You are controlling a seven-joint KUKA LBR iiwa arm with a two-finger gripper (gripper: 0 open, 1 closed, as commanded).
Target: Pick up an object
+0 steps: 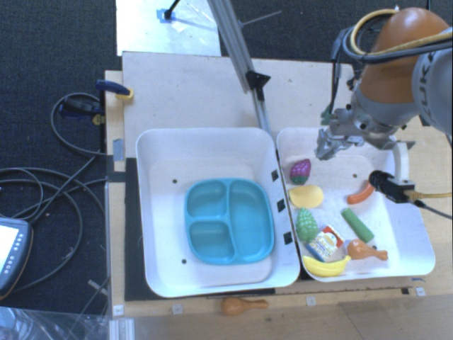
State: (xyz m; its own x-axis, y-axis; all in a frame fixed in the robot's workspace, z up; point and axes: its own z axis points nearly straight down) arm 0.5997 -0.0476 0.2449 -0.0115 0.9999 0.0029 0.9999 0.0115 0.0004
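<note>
Right white bin (417, 257), purple toy fruit (301, 168) just left below fingers (330, 147), fingers' spread unclear

My wrist shell (400, 55) is glossy orange, and my gripper (333, 146) looks like dull grey metal. Both bins (159, 190) are smooth white plastic, the blue tray (230, 222) a soft-sheened plastic, the toy food (306, 195) shiny plastic, the bench (184, 91) matt pale board
</note>
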